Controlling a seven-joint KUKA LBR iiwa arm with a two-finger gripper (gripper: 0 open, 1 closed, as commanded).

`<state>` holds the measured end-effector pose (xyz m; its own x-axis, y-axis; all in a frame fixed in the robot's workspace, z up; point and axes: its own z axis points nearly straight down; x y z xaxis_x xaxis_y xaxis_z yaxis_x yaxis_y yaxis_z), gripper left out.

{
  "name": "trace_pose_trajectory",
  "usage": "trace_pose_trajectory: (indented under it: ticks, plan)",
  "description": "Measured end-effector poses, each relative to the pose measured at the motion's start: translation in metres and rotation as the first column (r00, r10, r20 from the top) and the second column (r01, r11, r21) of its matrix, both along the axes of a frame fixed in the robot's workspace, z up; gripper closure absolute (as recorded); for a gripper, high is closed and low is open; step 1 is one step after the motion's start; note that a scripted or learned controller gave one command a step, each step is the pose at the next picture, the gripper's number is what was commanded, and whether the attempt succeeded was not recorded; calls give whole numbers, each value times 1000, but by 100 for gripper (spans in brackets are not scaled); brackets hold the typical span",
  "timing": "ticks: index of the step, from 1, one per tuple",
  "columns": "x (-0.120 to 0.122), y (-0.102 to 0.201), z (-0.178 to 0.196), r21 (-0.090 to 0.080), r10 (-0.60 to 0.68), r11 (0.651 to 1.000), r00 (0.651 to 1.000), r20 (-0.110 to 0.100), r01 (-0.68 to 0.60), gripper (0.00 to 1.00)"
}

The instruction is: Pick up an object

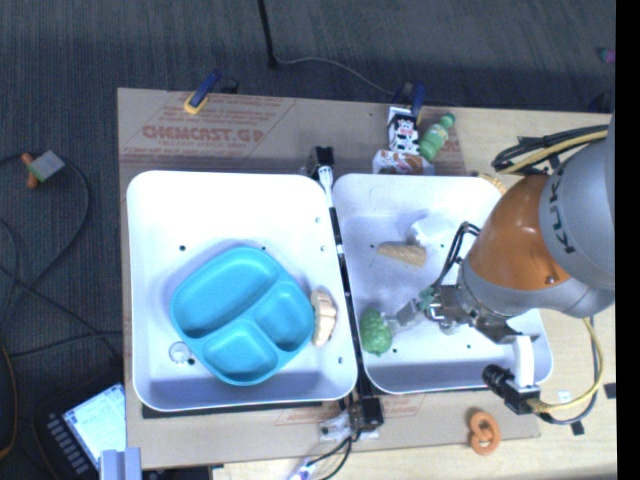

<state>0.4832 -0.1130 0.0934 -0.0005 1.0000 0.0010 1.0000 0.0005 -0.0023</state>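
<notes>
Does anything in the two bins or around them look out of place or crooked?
Yes. In the left bin, the blue tray lies turned at a slant to the bin walls, and a pale object rests against its right edge. Outside the bins, an orange ring lies on the bench near the front.

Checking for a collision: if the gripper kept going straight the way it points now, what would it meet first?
Probably the green broccoli-like toy just left of the gripper in the right white bin; height is unclear.
</notes>
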Motion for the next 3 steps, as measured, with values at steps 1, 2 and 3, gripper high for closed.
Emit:
trace_pose_trajectory:
  ticks: [1, 2, 3]
  plan:
    - [69, -41, -6, -3, 0, 1000, 1000, 9, 0, 0]
    - [48, -18, -5, -7, -1, 1000, 1000, 14, 2, 0]
    - [126, -69, -6, -6, 0, 1000, 1000, 11, 0, 0]
